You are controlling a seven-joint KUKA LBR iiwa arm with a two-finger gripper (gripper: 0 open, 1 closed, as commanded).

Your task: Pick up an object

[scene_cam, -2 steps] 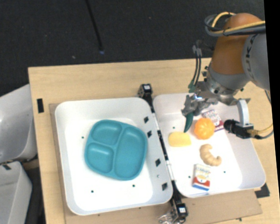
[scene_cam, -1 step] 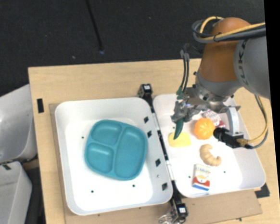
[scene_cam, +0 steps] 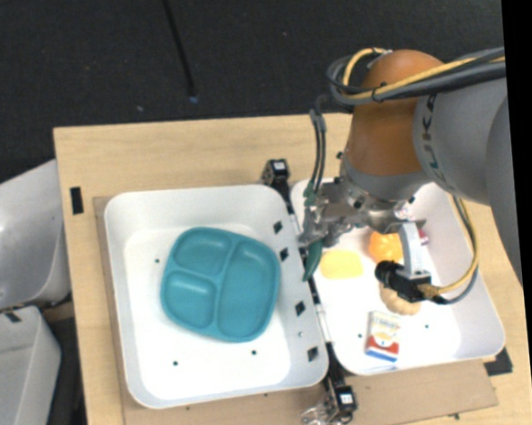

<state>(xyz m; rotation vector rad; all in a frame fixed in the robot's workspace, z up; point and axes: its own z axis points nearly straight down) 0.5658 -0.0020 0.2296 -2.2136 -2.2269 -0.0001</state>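
You have a teal divided plate (scene_cam: 220,284) lying flat in the left bin (scene_cam: 132,373), while the right bin (scene_cam: 468,329) holds a yellow piece (scene_cam: 341,264), an orange piece (scene_cam: 384,243) and a small red-and-white carton (scene_cam: 383,339).
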